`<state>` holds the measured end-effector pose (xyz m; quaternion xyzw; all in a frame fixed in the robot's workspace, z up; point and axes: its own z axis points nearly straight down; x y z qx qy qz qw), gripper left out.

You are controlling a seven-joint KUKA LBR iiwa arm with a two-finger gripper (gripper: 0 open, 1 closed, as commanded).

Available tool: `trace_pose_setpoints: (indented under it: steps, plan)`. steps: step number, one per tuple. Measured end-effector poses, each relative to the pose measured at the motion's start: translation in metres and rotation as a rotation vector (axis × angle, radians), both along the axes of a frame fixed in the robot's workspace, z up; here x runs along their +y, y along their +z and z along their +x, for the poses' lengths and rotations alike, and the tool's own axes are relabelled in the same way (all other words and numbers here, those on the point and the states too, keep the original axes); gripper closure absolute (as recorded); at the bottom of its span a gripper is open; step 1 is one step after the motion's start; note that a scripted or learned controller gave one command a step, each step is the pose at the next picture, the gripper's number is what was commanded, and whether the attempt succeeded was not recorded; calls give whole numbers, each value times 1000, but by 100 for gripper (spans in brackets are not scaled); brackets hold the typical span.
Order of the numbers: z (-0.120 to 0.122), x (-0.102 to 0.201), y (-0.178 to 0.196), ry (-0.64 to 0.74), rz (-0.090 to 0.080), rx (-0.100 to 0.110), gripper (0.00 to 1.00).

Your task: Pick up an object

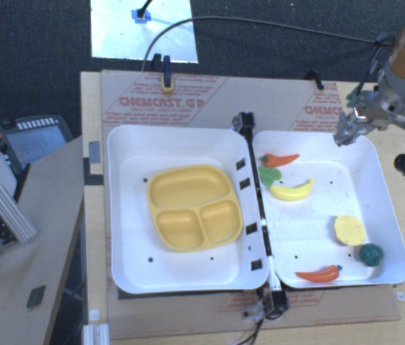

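Two white bins side by side. Gripper (347,131) hovers over rt bin's (385,192) far-right corner — can't tell its state. Inside rt bin: banana (292,190), carrot (280,159), yellow round piece (350,230), teal ball (370,253), red pepper (318,274). Left bin (127,192) — yellow divided tray (192,207).

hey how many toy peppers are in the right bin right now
2. One orange-red pepper lies near the right bin's far left corner, just above the banana. The other pepper lies along the near edge. None seems hidden.
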<state>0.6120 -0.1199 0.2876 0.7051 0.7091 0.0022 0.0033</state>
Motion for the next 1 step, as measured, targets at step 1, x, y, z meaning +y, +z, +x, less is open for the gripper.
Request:
trace_pose_setpoints:
  steps: [1]
  plan:
    - [7,49,-17,3,3,6,100]
